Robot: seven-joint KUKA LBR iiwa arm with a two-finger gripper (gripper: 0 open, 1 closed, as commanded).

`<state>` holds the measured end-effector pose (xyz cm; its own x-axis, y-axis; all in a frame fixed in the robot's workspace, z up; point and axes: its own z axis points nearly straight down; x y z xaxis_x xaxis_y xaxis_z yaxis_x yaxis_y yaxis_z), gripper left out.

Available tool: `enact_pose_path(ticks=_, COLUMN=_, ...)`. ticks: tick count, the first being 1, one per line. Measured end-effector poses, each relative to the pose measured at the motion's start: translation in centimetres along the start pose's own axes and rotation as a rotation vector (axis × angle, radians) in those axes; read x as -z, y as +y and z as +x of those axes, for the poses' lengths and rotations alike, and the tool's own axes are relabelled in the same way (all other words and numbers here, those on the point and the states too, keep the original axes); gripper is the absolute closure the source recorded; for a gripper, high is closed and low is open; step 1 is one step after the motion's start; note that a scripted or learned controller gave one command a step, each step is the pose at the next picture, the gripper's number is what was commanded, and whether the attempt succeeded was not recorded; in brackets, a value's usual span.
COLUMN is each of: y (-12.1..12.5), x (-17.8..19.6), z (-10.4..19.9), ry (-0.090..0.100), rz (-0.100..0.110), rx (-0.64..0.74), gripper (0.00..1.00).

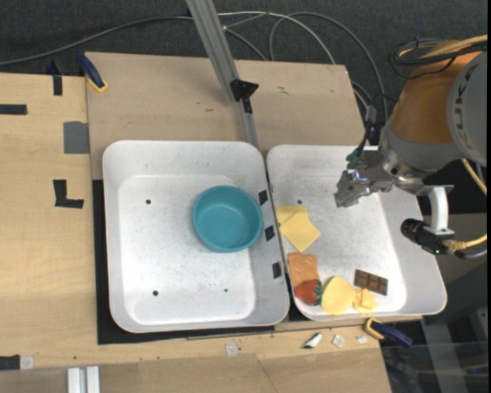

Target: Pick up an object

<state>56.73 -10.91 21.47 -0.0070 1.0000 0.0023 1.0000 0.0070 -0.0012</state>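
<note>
The gripper hangs over the upper middle of the right bin, above bare bin floor, with nothing visible between its fingers. Below and to its left lies a flat yellow cheese-like piece. Near the bin's front edge sit an orange block, a small red item, a yellow rounded piece, a small yellow bit and a brown chocolate bar. A teal bowl rests in the left bin.
A slanted grey metal pole runs from the top down to the ridge between the bins. Cables loop behind the right bin. The wooden bench extends to the left with black tape marks.
</note>
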Motion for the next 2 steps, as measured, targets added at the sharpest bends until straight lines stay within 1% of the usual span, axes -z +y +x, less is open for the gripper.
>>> enact_pose_path(ticks=1, y=-1.2, x=1.0, z=4.8, ry=0.000, rz=0.000, rx=0.000, gripper=1.00)
enact_pose_path(ticks=2, y=-1.5, x=0.4, z=9.9, ry=-0.001, rz=0.001, rx=-0.001, gripper=1.00)
